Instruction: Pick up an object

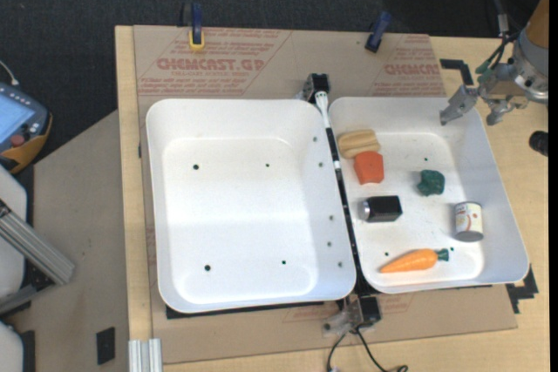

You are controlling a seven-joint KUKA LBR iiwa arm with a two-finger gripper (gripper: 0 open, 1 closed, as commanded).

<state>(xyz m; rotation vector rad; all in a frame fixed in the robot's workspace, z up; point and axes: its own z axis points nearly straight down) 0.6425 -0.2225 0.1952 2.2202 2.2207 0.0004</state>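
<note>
Hand sits up at the far right corner of the right bin, fingers spread apart with nothing between them, so it's released and empty as far as I can see.

Everything worth grabbing is in that right bin, toward the viewer and to the left of the hand. Closest looks like the little green lump, nearer the camera and a bit left of the fingers. Beyond that there's a tan block with an orange-red block touching it on the near side, both close to the divider. A black box sits mid-bin, a small white can with a grey cap stands near the right wall, and a toy carrot lies along the near edge, long axis running left-right, green top pointing right.

My guess: the green lump is the easy pick, since it stands apart from the others. Left bin doesn't matter here. Worktop is brown board, clamped at the back.
</note>
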